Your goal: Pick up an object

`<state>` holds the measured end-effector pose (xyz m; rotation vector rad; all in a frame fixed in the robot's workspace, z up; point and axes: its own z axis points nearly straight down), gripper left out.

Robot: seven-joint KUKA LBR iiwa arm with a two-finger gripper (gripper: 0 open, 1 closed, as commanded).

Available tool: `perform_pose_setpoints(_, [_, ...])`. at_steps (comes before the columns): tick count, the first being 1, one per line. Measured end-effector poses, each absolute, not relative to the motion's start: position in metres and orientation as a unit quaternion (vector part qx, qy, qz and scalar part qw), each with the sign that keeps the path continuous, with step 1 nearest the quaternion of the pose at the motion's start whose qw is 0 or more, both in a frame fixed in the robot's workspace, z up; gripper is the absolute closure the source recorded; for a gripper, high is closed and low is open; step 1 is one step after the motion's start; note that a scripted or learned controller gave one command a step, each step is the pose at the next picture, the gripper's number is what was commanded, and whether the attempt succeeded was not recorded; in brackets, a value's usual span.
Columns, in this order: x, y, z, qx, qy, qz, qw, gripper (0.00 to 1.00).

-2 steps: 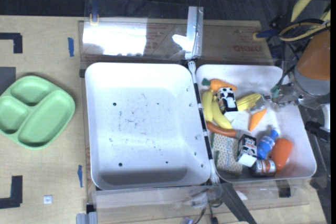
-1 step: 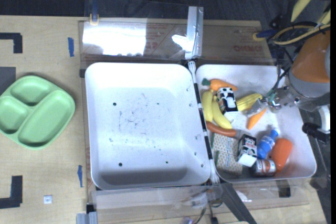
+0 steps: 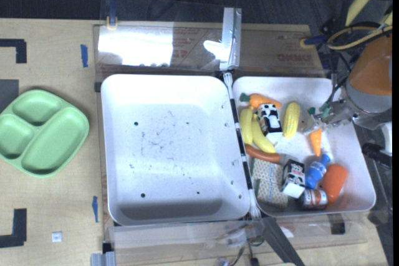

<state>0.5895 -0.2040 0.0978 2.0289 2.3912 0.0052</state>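
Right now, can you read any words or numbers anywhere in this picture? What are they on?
Red print on the cardboard behind the bins: too blurred to read.
Label on the small can in the right bin: too small to read.
Black and white packet beside it: markings too small to read.
No text here is clear enough to quote.

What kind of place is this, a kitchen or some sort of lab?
Most likely a robotics lab bench: two white bins side by side, toy food like a banana piled in the right one, and a robot arm reaching in.
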Motion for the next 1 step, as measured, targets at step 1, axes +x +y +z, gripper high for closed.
perform_pose_setpoints(1, [0.5904, -0.2044, 0.1083, 0.648, 0.762, 0.0025, 0.004, 1.00])
